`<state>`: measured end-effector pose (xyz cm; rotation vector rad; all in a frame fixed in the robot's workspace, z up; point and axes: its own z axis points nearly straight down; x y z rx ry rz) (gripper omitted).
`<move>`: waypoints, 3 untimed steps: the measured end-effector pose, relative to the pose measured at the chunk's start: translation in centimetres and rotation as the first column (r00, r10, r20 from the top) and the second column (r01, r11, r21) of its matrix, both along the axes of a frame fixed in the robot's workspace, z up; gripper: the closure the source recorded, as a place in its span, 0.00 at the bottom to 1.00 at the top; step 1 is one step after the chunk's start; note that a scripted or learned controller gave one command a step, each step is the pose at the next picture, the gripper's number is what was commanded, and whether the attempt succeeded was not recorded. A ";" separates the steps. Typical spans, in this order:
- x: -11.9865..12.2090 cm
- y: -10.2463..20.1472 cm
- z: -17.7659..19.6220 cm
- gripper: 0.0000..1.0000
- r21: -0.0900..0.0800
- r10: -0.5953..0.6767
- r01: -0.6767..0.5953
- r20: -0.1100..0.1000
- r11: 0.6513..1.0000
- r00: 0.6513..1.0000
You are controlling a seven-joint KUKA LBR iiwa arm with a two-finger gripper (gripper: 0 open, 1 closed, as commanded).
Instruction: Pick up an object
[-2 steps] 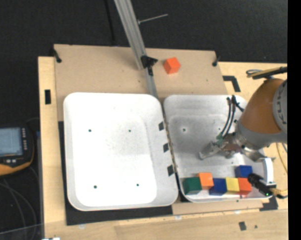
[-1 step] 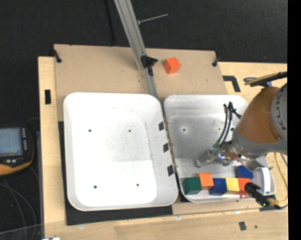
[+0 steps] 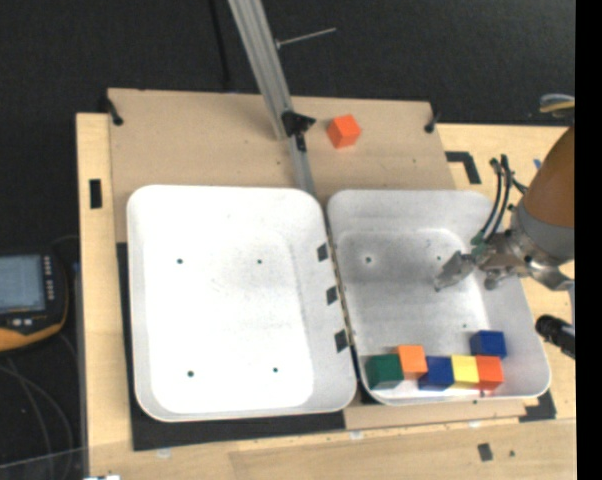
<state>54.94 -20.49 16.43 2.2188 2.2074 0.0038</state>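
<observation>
Near edge of the bench (image 3: 281, 458) sits closest to the lens, pale wood, with a brown board (image 3: 201, 138) across the back. Left bin (image 3: 151, 298) is the biggest thing on it, white and shallow. Right bin (image 3: 381, 228) touches it along the middle seam, same make, scuffed grey on the floor. My arm (image 3: 553, 193) comes in over the right bin's right rim, orange band up top, grey wrist below. My gripper (image 3: 451, 273) hangs over the bin's right-centre floor, well apart from the blocks; can't tell from this angle how the tips stand. Blocks are bunched along the right bin's near wall: green block (image 3: 384, 371) leftmost, orange block (image 3: 412, 359) just beside it, then a blue block (image 3: 438, 372), yellow block (image 3: 465, 370), a second orange block (image 3: 490, 371), and another blue block (image 3: 489, 343) just behind that one. One stray orange cube (image 3: 343, 131) sits on the brown board behind the bins, beside a slanted metal rail (image 3: 266, 58). Handheld pendant (image 3: 16, 288) lies off the bench's left side.
</observation>
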 end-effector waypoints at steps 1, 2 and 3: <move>6.3 0.2 13.1 0.00 0.004 0.010 -0.010 -0.009 1.000 1.000; 4.1 0.1 -3.7 0.00 0.007 0.004 -0.004 -0.017 1.000 1.000; 10.5 0.0 -6.8 0.00 0.006 0.008 -0.008 -0.009 1.000 1.000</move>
